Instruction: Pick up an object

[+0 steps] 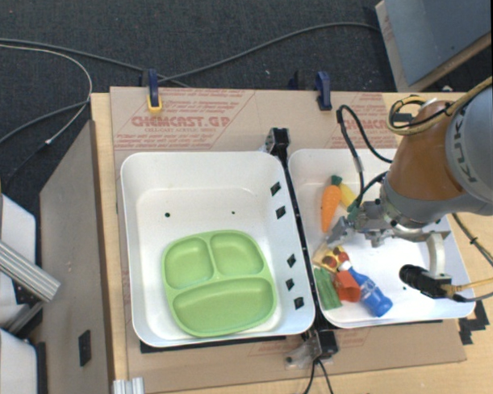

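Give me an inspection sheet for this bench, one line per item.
Surface: cardboard-covered bench bearing two white bins, left bin and right bin.
Job's things: carrot, blue bottle and small toys in the right bin.
Clutter: green divided plate in the left bin.
Grippers: gripper low over the right bin, beside the carrot.
Cables: black cable running to the arm.
Surroundings: dark carpet.

Robot lab: clamped cardboard bench [187,113], cables [32,54], white bins [143,236].
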Action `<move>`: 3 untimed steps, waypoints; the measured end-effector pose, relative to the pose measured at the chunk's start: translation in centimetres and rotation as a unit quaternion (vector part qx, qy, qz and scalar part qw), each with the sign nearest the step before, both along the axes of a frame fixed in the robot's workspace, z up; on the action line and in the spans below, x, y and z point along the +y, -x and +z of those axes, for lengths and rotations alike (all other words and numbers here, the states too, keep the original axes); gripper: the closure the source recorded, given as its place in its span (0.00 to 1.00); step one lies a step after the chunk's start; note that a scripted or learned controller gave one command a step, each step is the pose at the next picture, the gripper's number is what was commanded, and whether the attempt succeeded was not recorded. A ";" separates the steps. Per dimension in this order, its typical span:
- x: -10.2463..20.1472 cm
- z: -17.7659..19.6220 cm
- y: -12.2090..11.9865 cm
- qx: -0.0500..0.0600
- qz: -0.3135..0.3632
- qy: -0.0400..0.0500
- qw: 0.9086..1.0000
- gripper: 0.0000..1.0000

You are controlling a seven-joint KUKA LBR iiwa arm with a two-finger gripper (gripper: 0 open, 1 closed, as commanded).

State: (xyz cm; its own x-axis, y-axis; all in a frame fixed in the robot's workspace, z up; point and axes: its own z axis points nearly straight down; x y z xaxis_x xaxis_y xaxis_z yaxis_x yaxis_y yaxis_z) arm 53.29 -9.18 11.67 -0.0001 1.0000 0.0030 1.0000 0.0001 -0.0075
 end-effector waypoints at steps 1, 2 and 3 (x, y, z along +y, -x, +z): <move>0.0 1.4 -0.2 -0.003 0.000 0.000 1.000 1.00; -0.2 6.2 -1.2 -0.006 0.001 0.002 1.000 1.00; 0.0 12.6 -1.3 -0.007 0.001 0.002 1.000 1.00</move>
State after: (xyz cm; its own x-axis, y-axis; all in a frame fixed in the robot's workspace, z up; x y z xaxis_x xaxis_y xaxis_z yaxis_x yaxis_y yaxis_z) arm 54.60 -9.18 24.30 -0.0021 1.0000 -0.0007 1.0000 0.0021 0.0067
